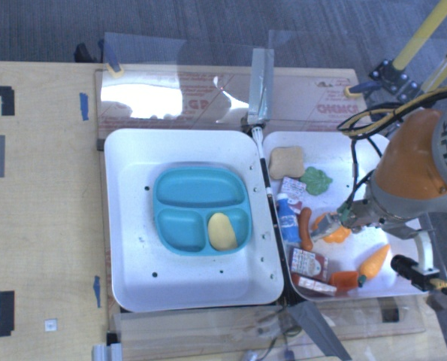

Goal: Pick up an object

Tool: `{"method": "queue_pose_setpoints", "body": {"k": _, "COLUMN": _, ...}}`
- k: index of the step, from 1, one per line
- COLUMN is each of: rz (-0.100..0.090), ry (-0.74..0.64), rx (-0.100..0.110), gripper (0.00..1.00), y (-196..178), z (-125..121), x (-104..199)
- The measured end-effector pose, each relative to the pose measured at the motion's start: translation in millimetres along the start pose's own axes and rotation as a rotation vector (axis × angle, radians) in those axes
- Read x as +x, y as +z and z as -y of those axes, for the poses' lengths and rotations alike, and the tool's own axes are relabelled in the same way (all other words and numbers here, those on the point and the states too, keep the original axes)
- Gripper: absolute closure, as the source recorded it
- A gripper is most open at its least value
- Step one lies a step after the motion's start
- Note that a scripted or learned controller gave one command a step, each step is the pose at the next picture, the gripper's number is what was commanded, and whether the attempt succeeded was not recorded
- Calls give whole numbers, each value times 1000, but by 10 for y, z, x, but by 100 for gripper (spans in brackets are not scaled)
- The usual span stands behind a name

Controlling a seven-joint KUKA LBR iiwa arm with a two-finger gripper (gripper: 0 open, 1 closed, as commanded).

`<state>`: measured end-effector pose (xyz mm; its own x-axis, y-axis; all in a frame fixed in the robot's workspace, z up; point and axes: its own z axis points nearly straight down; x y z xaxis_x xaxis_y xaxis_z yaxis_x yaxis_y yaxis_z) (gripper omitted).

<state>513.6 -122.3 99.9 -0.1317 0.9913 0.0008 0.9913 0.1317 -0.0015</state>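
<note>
We see our end effector [330,226] low in the right bin [336,143], crowded by toys, its grip state indiscernible.

Big round grey arm [441,138] with a wide orange band [407,168]. Black and yellow cables [369,119] looping along the top. Small silver metal gripper [342,220] at the thin end.

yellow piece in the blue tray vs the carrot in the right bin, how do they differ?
The yellow piece is a pale, rounded oval; the carrot is orange and tapered. The yellow piece sits alone in a lower compartment of the blue tray in the left bin; the carrot lies tilted on the right bin floor among other items. Both are small toy foods.
</note>
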Motion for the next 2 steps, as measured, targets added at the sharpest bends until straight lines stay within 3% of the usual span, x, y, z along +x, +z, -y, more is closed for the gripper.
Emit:
{"method": "queue_pose_setpoints", "body": {"k": 1, "rz": -1, "ry": 5, "rx": 3, "gripper": 100, "y": -81, "z": 17, "x": -15}}
{"method": "queue_pose_setpoints", "body": {"k": 2, "rz": 7, "ry": 217, "rx": -22, "gripper": 100, "y": 50, "z": -293, "x": 78}}
